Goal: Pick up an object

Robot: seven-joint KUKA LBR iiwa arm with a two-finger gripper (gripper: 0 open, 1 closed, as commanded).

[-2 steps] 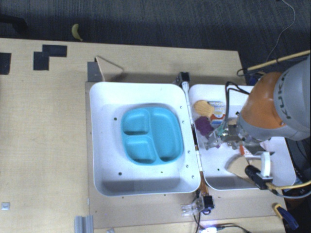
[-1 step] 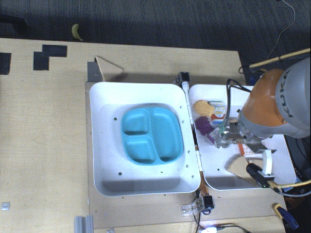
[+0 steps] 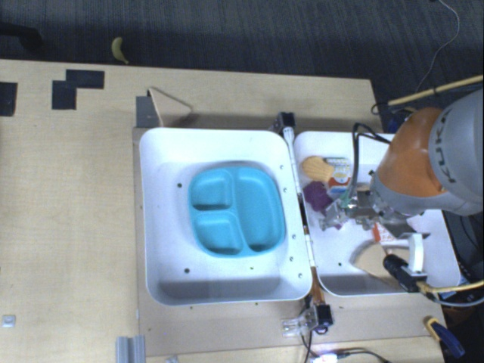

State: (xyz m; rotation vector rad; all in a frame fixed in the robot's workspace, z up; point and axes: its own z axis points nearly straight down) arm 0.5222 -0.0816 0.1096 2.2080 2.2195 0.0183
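Two white bins are sitting side by side on the tan bench (image 3: pixel 68 225). In the right bin (image 3: pixel 333 278), near its left wall, we are seeing a small purple object (image 3: pixel 317 196), lumpy and rounded, with no clear long axis. The gripper (image 3: pixel 338 212) is hovering just beside it; whether its claw is open or holding anything, we cannot tell. A blue divided tray (image 3: pixel 237 210) is lying in the left bin (image 3: pixel 162 203). Dark carpet (image 3: pixel 227 21) is running beyond the bench's far edge.
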